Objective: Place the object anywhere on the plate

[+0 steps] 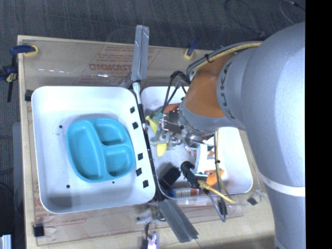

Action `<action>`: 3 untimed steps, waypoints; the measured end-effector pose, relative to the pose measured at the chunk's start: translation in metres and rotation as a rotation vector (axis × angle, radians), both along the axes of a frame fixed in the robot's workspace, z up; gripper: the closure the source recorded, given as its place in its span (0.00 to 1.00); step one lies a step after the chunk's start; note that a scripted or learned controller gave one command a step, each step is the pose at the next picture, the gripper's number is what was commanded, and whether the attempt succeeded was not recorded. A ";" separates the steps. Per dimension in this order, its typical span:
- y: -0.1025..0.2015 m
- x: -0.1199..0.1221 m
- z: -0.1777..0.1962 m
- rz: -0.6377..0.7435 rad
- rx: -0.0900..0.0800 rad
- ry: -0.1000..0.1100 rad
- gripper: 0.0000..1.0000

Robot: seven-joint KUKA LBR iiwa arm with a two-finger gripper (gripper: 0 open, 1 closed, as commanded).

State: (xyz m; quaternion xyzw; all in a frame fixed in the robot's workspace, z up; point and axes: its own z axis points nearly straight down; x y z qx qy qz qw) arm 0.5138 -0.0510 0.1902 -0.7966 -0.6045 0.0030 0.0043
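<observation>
While the gripper [167,127] hung low in the right bin [244,165], the pick looked unfinished; whether it was open or closed could not be told. A yellow object [161,149] lay just below it among clutter. Next came a lift over the divider to the blue 3-compartment plate [99,148], well left. Dark carpet surrounded the bench [72,61].

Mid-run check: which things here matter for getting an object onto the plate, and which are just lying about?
Job:
- blue plate in the left bin
- cluttered right bin, source of objects
- gripper down over that clutter
- yellow object just below the gripper, a possible pick

Lying about:
- black object
- marker
- blue clamp at the bench corner
</observation>
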 end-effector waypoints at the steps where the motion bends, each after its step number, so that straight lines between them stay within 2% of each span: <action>1: 0.093 0.011 0.000 0.049 -0.002 -0.006 1.00; 2: 0.093 0.011 0.009 0.057 -0.002 -0.001 1.00; 3: 0.093 0.010 0.009 0.057 -0.002 0.000 0.00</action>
